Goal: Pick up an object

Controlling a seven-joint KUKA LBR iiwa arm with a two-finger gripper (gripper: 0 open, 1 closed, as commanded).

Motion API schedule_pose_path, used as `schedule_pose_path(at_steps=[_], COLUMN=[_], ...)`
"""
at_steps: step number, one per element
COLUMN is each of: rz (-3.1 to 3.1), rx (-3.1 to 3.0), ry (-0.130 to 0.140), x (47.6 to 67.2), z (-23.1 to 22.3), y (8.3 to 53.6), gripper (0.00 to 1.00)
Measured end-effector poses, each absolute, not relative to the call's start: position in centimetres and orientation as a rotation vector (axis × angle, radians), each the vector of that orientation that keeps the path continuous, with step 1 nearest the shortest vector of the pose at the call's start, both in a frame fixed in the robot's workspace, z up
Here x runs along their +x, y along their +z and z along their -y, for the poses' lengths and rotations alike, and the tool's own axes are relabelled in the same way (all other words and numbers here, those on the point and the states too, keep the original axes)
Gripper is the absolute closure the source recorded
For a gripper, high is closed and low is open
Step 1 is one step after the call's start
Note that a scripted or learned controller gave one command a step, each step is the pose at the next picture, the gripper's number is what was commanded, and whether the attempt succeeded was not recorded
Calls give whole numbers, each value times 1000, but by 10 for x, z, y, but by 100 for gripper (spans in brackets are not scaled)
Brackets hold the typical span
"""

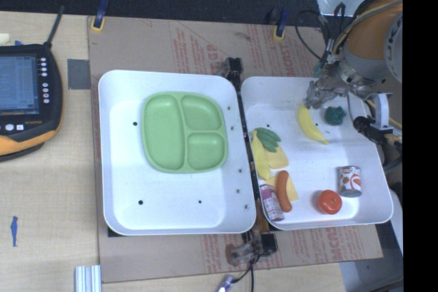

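The right bin [369, 219] holds a yellow banana [312, 126], a small dark green item [335, 115], a corn cob with green husk [266, 145], a hot dog [283, 191], a red tomato [329, 202], a small tin can [350, 181] and a pink-labelled packet [269, 202]. My gripper [316, 96] hangs over the bin's far side, just above the banana's upper end and left of the green item. Nothing shows between its fingers.
The left bin [123, 208] carries a green divided plate [185, 131]. A teach pendant [27, 96] lies on the bench at the far left. Clamps [233, 68] sit between the bins at the back, and cables run by the arm.
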State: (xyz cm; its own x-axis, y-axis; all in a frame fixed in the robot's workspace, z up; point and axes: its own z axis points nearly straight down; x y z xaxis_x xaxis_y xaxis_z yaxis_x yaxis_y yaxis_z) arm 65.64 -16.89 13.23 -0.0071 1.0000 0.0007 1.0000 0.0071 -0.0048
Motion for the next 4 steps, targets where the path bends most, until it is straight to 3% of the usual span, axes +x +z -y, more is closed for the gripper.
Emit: schedule_pose_path(at_steps=[1,2,3,4], rz=[2227,2226,2227,2230], rx=[-2210,-2214,-2212,-2209], ry=[5,2,6,11], x=[656,657,614,614], z=[169,189,145,147], y=[132,92,92,102], gripper=[0,0,0,100])
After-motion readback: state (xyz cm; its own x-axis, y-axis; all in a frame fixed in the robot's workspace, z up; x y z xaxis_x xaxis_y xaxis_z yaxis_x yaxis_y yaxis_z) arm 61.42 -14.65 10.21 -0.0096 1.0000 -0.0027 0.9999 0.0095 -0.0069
